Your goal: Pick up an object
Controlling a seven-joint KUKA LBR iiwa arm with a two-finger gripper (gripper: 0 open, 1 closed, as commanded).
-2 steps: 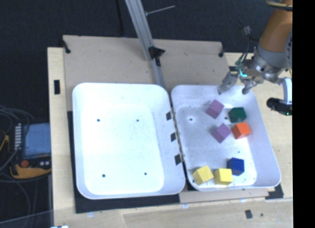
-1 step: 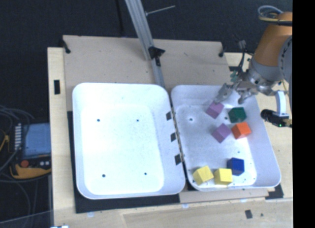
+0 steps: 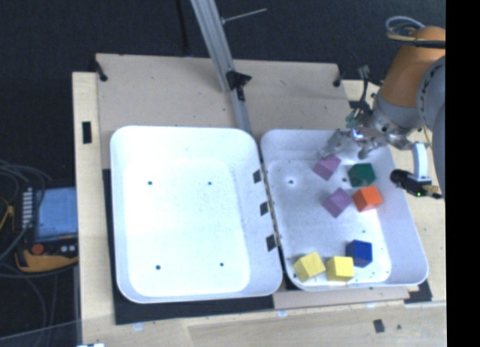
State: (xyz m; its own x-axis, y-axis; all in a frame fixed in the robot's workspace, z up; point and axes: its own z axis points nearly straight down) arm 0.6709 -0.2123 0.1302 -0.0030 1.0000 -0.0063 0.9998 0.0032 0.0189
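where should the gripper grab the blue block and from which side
Probably from straight above, closing on two opposite flat side faces of the blue block. It sits flat in the right bin. The pair of faces running toward the yellow block looks riskier, since that block sits close at its lower left; the other pair seems to have more room for the fingers.

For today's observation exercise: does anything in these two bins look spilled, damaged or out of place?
Nothing stands out. The blocks, among them the orange block and blue block, lie loosely inside the right bin, none over its rim.
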